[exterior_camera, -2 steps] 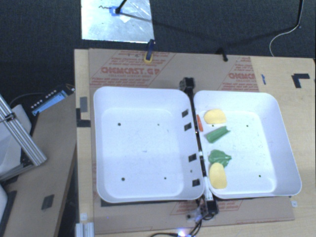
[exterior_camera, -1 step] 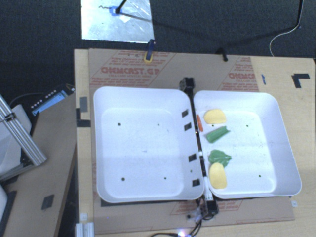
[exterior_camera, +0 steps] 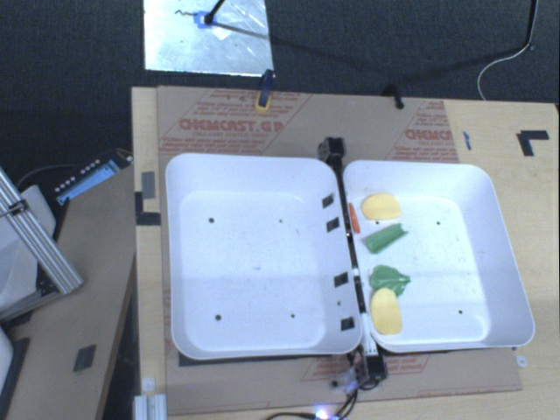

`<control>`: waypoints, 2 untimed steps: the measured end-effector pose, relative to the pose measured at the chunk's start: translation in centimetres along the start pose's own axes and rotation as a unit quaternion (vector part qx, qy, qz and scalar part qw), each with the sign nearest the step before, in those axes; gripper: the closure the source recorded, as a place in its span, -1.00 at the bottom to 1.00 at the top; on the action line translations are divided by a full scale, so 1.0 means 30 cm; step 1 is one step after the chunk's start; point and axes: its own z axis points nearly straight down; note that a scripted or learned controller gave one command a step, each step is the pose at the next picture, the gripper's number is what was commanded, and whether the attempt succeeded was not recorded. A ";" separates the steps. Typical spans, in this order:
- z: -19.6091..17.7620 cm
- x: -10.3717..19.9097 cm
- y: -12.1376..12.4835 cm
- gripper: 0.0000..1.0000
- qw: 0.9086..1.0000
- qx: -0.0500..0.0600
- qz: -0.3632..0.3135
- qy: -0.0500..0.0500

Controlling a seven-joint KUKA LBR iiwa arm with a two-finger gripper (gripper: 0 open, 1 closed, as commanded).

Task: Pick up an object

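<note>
The right bin (exterior_camera: 490, 234) holds several small objects along its left side. A pale yellow rounded piece (exterior_camera: 381, 206) lies near the bin's far left corner. Just below it rests a green elongated piece (exterior_camera: 385, 237), with a thin orange sliver (exterior_camera: 353, 217) against the bin's left wall. Further toward the front lie a green leafy piece (exterior_camera: 388, 279) and, touching it, a yellow oval piece (exterior_camera: 386, 311).
The left bin (exterior_camera: 254, 252) stands beside the right one, joined by a black clipped divider (exterior_camera: 346, 243). Both rest on a cardboard sheet (exterior_camera: 236, 125). A shiny metal plate (exterior_camera: 207, 23) lies on the floor behind. A metal frame (exterior_camera: 35, 243) stands at the left.
</note>
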 end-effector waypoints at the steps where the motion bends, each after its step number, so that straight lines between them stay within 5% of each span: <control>1: 0.344 0.248 0.004 1.00 1.000 0.005 -0.003 0.002; 2: -0.020 0.224 0.005 1.00 1.000 -0.006 0.000 -0.001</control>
